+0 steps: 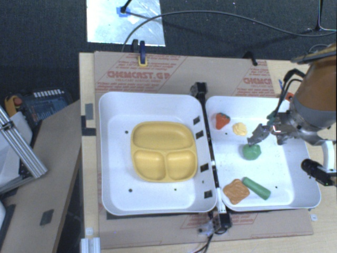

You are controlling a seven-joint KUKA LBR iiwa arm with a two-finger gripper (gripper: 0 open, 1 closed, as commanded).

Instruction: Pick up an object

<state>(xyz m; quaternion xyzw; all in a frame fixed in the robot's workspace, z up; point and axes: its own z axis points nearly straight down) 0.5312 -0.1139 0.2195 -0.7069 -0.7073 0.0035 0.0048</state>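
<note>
The right bin [295, 194] holds a red strawberry-like toy [222, 120], a small yellow piece [239, 129], a round green toy [251, 152], a long green piece [256, 188] and an orange-brown piece [236, 191]. My gripper [261, 134] reaches in from the right and hangs just above and to the right of the round green toy. Its grey fingers point down-left toward that toy. Nothing shows between them.
A yellow divided plate [162, 151] lies in the left bin [113, 141]. A black clip divider [205, 141] runs between the bins. The arm's orange band [318, 88] fills the upper right. Cables cross the dark floor behind the bench.
</note>
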